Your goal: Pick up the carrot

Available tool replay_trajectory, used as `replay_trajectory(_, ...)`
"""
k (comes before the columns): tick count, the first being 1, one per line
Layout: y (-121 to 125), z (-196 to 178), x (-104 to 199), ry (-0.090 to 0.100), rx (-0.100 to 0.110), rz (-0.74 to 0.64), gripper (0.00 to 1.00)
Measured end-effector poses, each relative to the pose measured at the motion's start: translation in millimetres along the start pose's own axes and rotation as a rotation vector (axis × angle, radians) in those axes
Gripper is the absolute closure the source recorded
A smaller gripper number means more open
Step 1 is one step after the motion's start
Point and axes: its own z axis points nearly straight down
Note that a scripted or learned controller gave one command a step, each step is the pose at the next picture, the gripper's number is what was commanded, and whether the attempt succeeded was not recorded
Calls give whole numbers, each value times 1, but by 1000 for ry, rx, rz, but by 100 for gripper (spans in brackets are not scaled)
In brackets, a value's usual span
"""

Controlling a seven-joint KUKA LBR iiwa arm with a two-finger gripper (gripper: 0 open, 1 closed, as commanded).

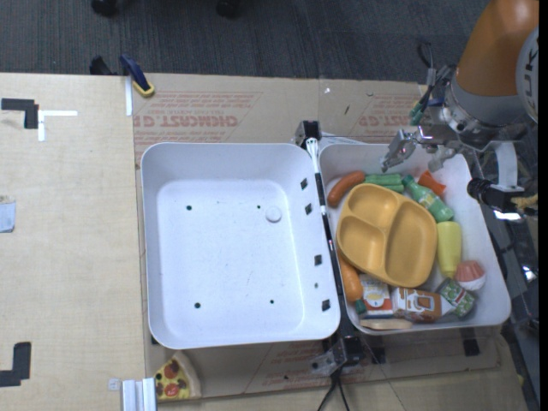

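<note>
The grey arm's two-finger metal hand (413, 144) hovers over the far edge of the right-hand shallow white bin (490, 268), its fingers spread apart with nothing between them. The orange toy carrot (349, 279) lies at the bin's left wall, partly tucked under the yellow divided plastic plate (387, 234). A small white disc (273, 215) sits in the left white bin (231, 242).
</note>
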Motion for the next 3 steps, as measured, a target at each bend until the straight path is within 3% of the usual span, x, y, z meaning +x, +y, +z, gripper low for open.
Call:
replay_trajectory(1, -45, 127, 10, -1, -20, 58, 0)
replay_trajectory(2, -17, 143, -13, 0, -3, 435, 0)
replay_trajectory(3, -15, 132, -13, 0, -6, 432, 100)
